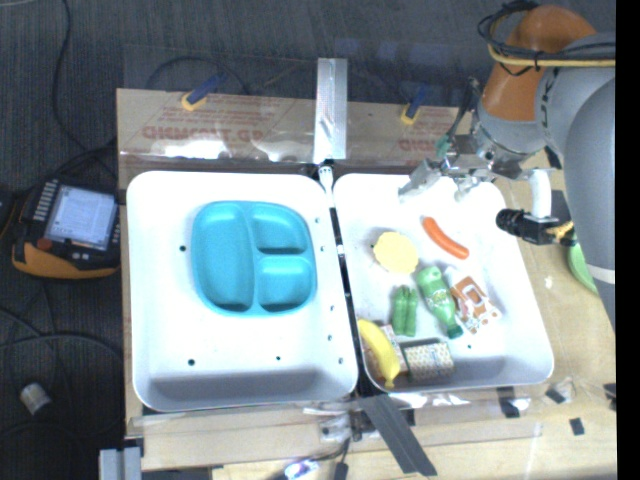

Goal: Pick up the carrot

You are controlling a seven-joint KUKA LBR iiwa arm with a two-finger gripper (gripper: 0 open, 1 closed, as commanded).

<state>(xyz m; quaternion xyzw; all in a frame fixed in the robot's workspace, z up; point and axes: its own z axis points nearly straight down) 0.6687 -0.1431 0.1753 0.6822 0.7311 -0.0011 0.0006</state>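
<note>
We see an orange carrot point(445, 237), a pale yellow disc point(396, 252), a green bottle point(437, 299), a yellow banana point(379, 352) in the white right bin point(530, 353); a turquoise tray point(254, 256) in the white left bin point(160, 348)

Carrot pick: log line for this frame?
phase: approach | gripper: open, over right bin back edge | carrot: lying in bin, ungrasped, beside yellow round piece | blue tray: left bin

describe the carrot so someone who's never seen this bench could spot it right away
Look in the right-hand white bin, the one crowded with toy food, not the one with the blue divided plate. Near its upper right lies the carrot, just right of the round yellow piece. It is the only orange thing there: a short, slim stick, lying slantwise.
</note>
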